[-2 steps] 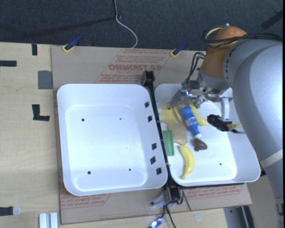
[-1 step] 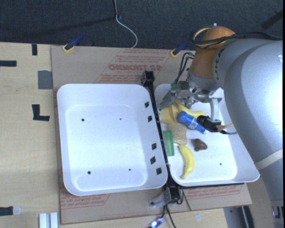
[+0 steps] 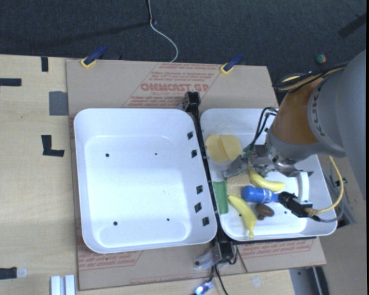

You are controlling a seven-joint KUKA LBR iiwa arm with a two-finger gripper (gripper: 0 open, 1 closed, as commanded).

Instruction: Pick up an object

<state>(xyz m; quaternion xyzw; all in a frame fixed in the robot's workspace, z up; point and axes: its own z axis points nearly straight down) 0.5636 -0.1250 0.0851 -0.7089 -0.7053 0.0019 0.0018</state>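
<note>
Yellow curved banana (image 3: 265, 181) nr gripper (image 3: 249, 165)

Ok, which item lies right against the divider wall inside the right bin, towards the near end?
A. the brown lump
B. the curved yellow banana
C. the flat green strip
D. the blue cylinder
C: the flat green strip lies lengthwise along the left wall of the right white bin, while the blue cylinder sits further right among the other pieces.
</note>
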